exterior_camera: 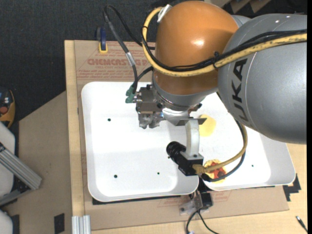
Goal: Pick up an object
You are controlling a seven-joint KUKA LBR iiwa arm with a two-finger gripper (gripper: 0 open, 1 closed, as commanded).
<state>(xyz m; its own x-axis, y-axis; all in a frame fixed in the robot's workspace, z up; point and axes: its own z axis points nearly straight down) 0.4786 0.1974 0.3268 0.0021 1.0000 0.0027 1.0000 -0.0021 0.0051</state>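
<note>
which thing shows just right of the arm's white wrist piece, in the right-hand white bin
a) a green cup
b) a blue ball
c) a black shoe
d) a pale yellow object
d: a pale yellow object lies on the floor of the right-hand shallow white bin, partly hidden behind the white wrist piece of the grey arm with the orange band.

The grey arm [273,77] is extended in from the right, its orange band [192,43] held over the left bin's [97,145] far right part, with the wrist pointed downward.
</note>
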